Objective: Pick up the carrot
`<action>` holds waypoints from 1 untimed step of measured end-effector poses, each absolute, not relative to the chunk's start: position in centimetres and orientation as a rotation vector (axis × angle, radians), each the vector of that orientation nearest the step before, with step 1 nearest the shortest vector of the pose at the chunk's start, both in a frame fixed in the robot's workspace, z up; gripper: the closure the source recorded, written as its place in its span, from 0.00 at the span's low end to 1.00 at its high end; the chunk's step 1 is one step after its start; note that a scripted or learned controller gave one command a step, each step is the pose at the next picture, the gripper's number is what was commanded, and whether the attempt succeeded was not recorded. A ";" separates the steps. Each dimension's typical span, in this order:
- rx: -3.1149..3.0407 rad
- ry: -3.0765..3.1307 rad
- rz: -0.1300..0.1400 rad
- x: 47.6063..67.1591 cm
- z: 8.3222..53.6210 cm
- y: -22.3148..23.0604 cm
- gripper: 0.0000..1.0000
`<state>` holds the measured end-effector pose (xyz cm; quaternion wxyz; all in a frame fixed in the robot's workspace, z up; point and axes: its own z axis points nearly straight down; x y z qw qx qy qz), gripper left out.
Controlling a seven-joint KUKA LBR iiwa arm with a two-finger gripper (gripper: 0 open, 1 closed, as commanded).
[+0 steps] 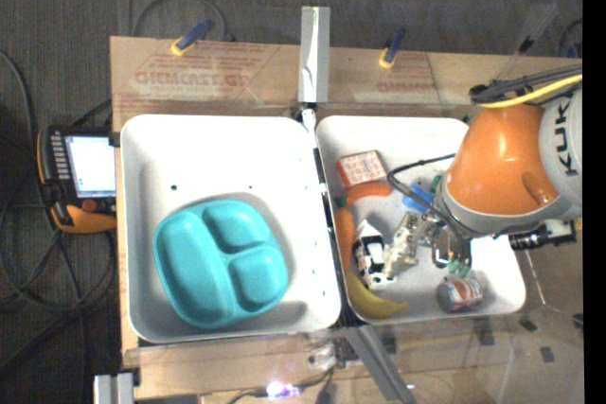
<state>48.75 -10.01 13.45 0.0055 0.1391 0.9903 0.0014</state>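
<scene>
Orange carrot (345,224) probably touching right bin's (492,298) left wall, gripper (409,241) nearby

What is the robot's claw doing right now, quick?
End effector: low in the right bin, over the clutter beside the carrot. Whether it is open, closed or holding anything cannot be told.

The arm (516,161) enters from the right edge, orange band uppermost, wrist angled down and leftward, positioning the gripper (402,251) low over the right bin (492,303), near its front-left corner.
</scene>
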 end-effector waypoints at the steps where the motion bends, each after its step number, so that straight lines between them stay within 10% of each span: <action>1: 0.908 3.008 -0.001 48.4 20.5 -7.5 1.00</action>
